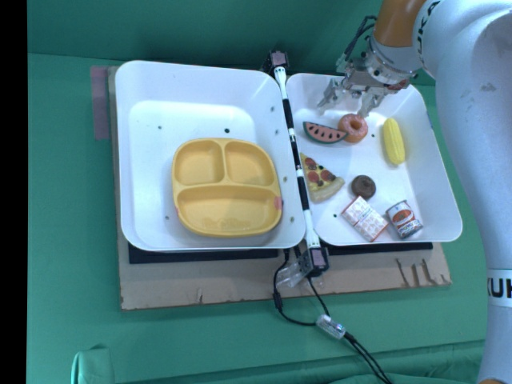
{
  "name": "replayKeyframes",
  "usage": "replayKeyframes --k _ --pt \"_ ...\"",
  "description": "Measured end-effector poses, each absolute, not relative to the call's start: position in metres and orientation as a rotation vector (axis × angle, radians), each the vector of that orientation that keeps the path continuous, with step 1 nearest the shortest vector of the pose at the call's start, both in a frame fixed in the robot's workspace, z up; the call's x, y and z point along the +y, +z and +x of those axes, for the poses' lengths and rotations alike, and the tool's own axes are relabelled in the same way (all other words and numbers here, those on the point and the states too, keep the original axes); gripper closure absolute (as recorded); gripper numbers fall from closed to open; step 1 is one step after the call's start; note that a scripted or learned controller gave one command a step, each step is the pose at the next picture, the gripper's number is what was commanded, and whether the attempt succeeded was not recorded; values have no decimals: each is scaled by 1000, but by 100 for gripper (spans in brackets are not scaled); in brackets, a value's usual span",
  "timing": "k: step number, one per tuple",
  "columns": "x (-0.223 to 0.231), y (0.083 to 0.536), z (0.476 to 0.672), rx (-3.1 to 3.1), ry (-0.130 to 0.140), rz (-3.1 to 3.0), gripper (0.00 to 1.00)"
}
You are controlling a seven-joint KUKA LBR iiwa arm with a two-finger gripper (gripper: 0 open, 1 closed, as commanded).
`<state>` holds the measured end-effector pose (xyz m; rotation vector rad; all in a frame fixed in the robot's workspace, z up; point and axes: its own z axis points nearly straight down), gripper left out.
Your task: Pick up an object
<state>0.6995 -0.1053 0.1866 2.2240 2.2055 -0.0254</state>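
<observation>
In the right bin (436,178) lie a watermelon slice (324,133), an orange glazed donut (353,126), a yellow corn cob (393,140), a pizza slice (319,178), a chocolate donut (363,186), a small snack packet (365,218) and a tin can (404,219). My gripper (349,101) hangs over the far part of that bin, just above and behind the orange donut. Its fingers (330,96) are spread apart, open, with nothing between them.
The left bin (152,126) holds a yellow divided plate (227,186). A black-and-white striped bar (291,138) runs between the two bins. Cables (320,310) trail off the bench's front edge. The arm's grey body (480,94) stands along the right side.
</observation>
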Motion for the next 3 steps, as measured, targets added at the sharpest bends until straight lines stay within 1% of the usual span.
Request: replayKeyframes --k 3 --pt "-103 186 700 2209 -21 2225 0"
